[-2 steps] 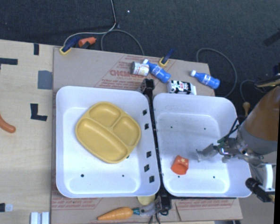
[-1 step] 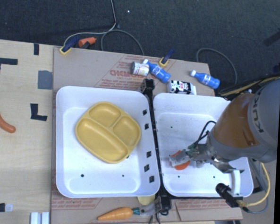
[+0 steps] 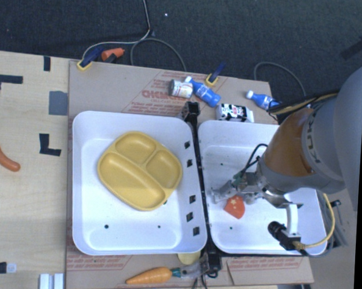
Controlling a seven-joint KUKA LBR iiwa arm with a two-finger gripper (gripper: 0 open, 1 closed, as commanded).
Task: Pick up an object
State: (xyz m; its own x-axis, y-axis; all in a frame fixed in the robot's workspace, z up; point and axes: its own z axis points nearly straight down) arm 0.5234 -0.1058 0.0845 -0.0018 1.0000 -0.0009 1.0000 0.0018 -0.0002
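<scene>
A grey arm with an orange band (image 3: 291, 147) is seen reaching in from the right over the right-hand shallow white bin (image 3: 224, 235). Its two-finger gripper (image 3: 230, 189) is lowered close to the bin floor, near the middle of that bin. A small red, strawberry-like object (image 3: 234, 206) lies on the bin floor just below the gripper, touching or almost touching it; whether it is clasped cannot be told, and how far the tool is spread cannot be judged either.

In the left-hand shallow white bin (image 3: 84, 226) a yellow plastic plate with three compartments (image 3: 140, 169) is set toward the upper middle. On the bench, an orange toy carrot (image 3: 150, 276) lies beyond the bins' lower edge, and a red-orange toy sausage (image 3: 4, 156) rests near the left edge. Small blue-and-white bottles (image 3: 196, 90) are scattered along the upper edge.
</scene>
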